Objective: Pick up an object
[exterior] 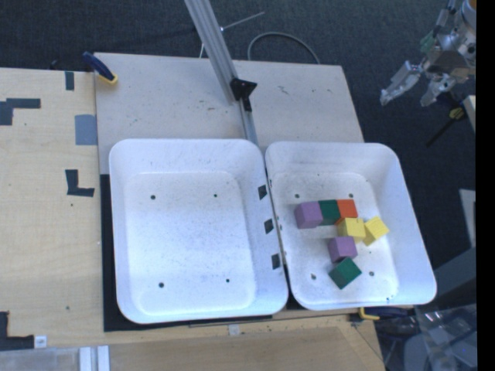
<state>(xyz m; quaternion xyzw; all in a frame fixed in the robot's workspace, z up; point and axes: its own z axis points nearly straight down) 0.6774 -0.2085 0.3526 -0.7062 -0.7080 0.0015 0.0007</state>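
This looks like a robotics lab. Two shallow white bins (186, 149) sit side by side on a plywood bench (39, 207) patched with grey tape, an aluminium rail (213, 37) slants overhead, a cable (282, 41) loops across dark carpet, and small coloured test blocks (340, 230) lie in one bin.

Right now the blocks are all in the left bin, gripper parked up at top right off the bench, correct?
Not quite. The camera view shows the blocks in the right bin, not the left one: purple, green, orange, two yellow, another purple and another green. The gripper is indeed at top right, off the bench.
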